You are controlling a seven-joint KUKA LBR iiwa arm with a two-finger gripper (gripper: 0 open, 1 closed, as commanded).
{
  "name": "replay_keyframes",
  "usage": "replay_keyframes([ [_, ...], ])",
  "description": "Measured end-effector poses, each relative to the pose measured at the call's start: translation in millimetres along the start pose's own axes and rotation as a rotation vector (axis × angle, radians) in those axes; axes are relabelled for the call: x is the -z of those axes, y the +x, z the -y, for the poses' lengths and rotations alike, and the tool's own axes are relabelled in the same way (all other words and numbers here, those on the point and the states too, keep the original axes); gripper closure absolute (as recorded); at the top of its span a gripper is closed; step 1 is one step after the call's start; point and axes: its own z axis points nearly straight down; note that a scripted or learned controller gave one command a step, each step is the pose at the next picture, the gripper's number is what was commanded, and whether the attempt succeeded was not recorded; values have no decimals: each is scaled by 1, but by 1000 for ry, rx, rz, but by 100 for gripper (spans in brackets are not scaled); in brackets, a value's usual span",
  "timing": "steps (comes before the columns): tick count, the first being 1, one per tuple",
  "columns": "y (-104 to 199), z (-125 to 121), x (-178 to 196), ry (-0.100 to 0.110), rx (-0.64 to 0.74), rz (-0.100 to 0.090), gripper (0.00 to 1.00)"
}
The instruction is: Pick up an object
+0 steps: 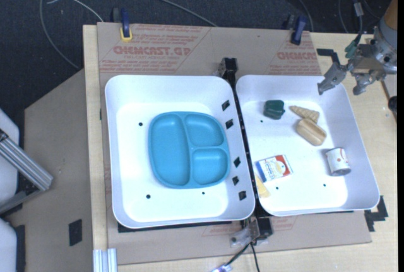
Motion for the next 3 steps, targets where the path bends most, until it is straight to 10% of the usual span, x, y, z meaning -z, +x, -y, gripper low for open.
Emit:
replay_keyframes([
  [1,1,-2,8,-14,4,3,0],
  [3,18,2,-105,-8,4,1,0],
])
